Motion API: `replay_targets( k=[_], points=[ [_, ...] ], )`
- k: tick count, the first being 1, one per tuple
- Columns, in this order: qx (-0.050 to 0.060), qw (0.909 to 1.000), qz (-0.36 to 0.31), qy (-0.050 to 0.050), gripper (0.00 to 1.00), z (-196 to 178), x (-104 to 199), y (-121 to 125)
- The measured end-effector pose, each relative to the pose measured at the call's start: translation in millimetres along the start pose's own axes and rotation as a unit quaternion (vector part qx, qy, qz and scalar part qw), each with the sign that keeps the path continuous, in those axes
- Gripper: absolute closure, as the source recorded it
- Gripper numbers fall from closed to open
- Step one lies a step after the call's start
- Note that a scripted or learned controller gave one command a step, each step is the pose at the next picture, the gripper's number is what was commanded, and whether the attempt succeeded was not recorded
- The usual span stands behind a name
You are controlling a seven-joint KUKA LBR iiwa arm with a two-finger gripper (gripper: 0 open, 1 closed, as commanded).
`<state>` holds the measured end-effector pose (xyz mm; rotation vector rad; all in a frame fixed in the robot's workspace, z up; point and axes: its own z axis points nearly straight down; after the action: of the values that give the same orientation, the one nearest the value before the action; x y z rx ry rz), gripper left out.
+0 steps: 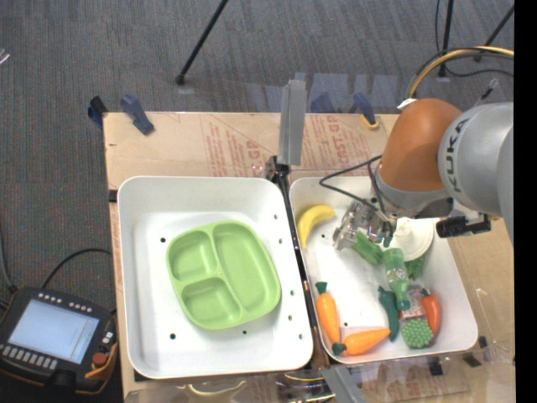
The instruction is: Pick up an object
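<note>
Gripper (pixel 362 225) over right bin (pixel 466 326), grip state cannot be told | green bottle (pixel 382 254) just beside, long axis upper-left to lower-right | banana (pixel 312 219) left.

The arm (pixel 470 154) is cut off at the right edge. Beneath the gripper (pixel 362 229), fingers blur together. Just beyond it, a white round object (pixel 417 235) sits partly hidden.
</note>
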<state>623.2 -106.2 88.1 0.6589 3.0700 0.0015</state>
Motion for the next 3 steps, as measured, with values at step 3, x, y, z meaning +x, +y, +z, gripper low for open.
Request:
replay_targets(
  k=[3],
  points=[
    [0.000,0.9996,-0.027,0.002,0.00,0.9,49.9,-97.1]
  ],
)
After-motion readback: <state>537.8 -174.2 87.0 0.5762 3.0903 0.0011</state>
